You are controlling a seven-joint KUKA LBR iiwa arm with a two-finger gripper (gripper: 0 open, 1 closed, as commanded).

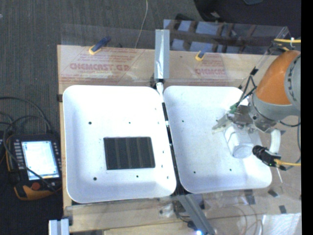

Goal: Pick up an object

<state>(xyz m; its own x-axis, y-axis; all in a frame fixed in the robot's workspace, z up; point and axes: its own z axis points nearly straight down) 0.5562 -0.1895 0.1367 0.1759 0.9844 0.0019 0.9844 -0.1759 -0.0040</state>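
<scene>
The arm point(281, 84) reaches in from the right, its orange band sitting over the far right corner of the right bin point(195, 131). Below the band the wrist drops into a cluster of grey and pale parts, and the gripper point(239, 140) hangs low over the right part of that bin. How far apart the fingers stand cannot be told, since pale parts blend with the white floor beneath them. A light, rounded shape lies directly under the gripper, but whether it is a separate object or part of the tool is not clear. A black connector with a yellow cable point(266, 155) juts out on the near right side of the wrist.

The one plain object in the bins is a dark ribbed rectangular pad point(129, 152). It lies flat on the floor of the left bin point(83, 111), towards the near side and roughly centred between left and right, well apart from the gripper.

The two bins sit side by side, touching along a dark seam, on a wooden board point(117, 65) with faint red lettering. Two small clamps point(99, 44) hold the board's far edge. A grey upright post point(162, 55) stands at the far end of the seam. To the left, on the dark carpet, rests a handheld control pendant point(35, 159) with a lit screen and cables.
</scene>
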